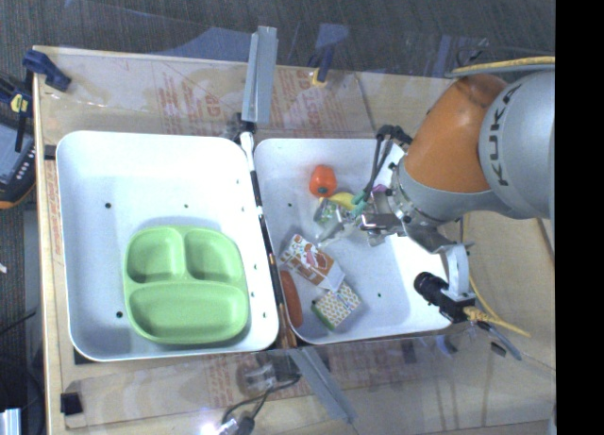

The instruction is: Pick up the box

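1. You have 2 white bins side by side on the bench: the left bin (80, 235) and the right bin (283, 164).
2. The left bin holds a green divided tray (186, 284) with 3 compartments, lying in the near half of the bin.
3. The arm (491, 145) reaches in from the right, its grey body and orange band hanging over the right bin's far right corner.
4. The gripper (342, 218) sits low over the middle of the right bin, pointing left. You cannot tell from this view whether it is released or clenched, and nothing shows clearly as grasped.
5. The box (310, 261), a small carton with a red, white and brown print, lies tilted in the right bin, near its left wall and just below-left of the gripper. You cannot tell whether the gripper touches it.
6. A second small box with a green pattern (336, 306) lies just beside the first, nearer the front edge.
7. A red sausage-shaped item (292, 299) lies along the bin's left wall.
8. An orange item (323, 179) sits further back, with a yellow-green item (342, 202) close under the gripper.
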`<state>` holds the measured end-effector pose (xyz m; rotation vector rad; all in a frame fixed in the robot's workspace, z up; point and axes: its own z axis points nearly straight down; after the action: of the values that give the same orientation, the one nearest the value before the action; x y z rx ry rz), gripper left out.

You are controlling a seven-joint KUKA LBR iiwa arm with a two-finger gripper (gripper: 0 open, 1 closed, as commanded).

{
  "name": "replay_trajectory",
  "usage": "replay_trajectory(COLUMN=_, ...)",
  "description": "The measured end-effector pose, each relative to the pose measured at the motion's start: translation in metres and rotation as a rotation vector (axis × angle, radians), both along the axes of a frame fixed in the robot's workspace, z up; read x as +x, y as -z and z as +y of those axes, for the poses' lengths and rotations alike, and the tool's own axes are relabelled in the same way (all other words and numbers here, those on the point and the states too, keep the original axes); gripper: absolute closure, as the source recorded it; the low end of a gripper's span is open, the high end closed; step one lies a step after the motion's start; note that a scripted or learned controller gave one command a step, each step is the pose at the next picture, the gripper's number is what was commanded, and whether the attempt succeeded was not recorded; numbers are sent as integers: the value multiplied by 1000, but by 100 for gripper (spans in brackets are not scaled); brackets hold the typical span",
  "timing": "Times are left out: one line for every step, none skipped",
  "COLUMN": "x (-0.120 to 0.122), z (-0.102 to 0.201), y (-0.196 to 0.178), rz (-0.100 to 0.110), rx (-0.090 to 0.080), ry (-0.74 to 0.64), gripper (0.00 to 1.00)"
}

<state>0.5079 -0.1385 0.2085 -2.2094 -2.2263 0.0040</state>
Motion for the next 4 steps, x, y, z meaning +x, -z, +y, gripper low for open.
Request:
replay_trajectory(x=-10, z=12, y=65, rz=-1, rx=0, ry=-130, gripper=0)
replay_trajectory(x=38, z=-57, y=96, rz=-23, rx=1, ry=2, gripper=0)
replay_trajectory(x=-29, z=24, y=113, rz=-16, rx=-12, ry=-66, gripper=0)
replay_trajectory(x=-31, z=-11, y=116, rz=-5, rx=-1, ry=-102, gripper=0)
